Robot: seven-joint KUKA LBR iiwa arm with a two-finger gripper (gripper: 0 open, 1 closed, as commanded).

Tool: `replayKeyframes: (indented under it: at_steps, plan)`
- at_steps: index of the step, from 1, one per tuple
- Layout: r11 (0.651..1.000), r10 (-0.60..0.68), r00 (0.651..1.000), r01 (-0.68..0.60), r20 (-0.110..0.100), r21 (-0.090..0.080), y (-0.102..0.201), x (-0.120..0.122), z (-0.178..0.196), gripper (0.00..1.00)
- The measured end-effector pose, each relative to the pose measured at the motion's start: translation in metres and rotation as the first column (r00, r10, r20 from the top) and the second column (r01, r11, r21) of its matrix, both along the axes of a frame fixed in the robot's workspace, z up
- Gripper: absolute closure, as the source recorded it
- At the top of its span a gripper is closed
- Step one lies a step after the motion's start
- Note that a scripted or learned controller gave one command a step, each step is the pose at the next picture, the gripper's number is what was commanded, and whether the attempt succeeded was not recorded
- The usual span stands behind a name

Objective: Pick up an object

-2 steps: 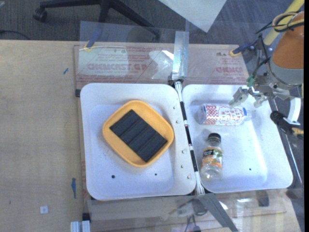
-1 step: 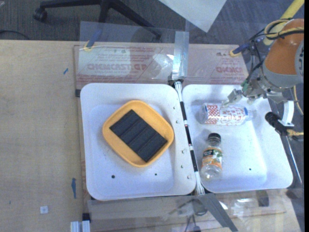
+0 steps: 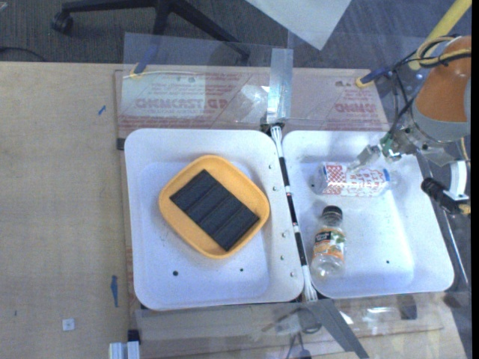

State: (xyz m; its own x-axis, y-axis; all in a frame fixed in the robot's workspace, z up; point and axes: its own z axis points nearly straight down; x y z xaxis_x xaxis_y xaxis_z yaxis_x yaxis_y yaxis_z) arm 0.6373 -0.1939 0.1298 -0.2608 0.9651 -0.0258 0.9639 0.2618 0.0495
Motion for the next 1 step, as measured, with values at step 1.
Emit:
replayKeyframes:
  at_steps: [1]
  plan:
    - [0.998, 0.059, 0.998, -0.059, 0.006, -0.005, 0.0004, -0.0001, -0.0006, 0.00]
